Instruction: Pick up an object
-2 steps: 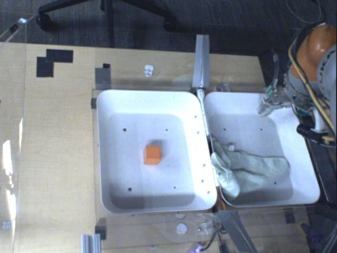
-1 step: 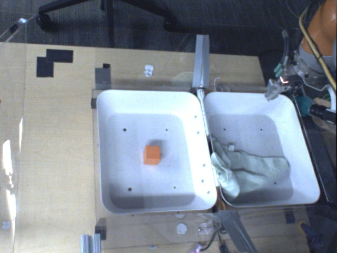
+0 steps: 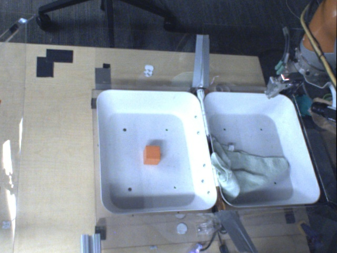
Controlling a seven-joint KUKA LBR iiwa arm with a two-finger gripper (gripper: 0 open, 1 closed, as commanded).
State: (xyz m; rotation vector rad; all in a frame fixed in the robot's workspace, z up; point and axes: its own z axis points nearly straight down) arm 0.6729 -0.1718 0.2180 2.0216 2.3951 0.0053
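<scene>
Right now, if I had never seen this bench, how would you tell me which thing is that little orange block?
Find the two shallow white bins side by side and take the left bin. Near the middle of its floor sits the orange block, a small cube standing apart from the walls. The right bin holds a crumpled pale cloth, so the block's bright colour and square shape mark it out.

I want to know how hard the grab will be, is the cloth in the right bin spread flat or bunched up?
Bunched up. The cloth lies crumpled with folds along the right bin's left side.
</scene>
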